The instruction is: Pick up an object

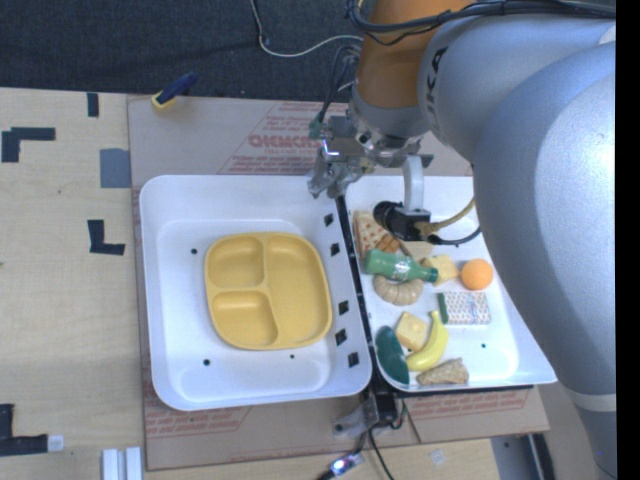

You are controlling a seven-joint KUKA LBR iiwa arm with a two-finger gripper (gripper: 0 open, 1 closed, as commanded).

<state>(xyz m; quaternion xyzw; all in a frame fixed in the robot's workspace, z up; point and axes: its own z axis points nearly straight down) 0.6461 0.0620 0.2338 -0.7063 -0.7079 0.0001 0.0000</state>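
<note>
My gripper [328, 176] hangs over the far end of the divider between the two bins, above the back edge of the left bin [160, 268]. I see nothing in it. The right bin [520, 353] holds a waffle-like cracker [367, 232], a green bottle [398, 265] lying on its side, a tan pastry ring [398, 290], an orange [477, 274], a cheese wedge [410, 328], a banana [433, 343], a dark green piece [391, 356], a checked packet [466, 308] and a brown bread piece [446, 373]. All of these lie nearer the front than the gripper.
A yellow divided plate [268, 290] lies in the middle of the left bin. The big grey arm [540, 118] covers the right side of the view and the right bin's far corner. A blue and yellow clip [173, 90] lies on the bench at the back left.
</note>
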